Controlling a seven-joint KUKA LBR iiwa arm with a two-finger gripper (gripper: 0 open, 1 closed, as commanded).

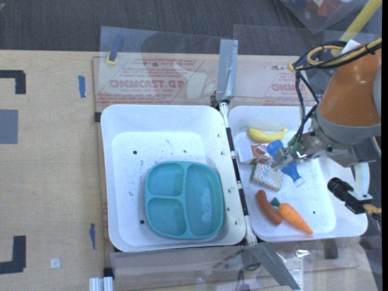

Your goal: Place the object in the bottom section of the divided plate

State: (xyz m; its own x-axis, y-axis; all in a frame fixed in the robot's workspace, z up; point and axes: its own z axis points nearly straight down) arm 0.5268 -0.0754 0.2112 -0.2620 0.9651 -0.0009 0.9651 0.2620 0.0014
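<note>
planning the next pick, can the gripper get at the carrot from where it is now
Probably yes: the carrot lies uncovered near the right bin's front edge, just past the gripper. The sausage beside it looks close, so the fingers may nudge it.

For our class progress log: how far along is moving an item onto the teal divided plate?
Done: nothing lies on the teal divided plastic plate yet. In hand: the gripper is low among the toys in the right white bin, near the yellow banana. Left: grasping, carrying, placing.
</note>
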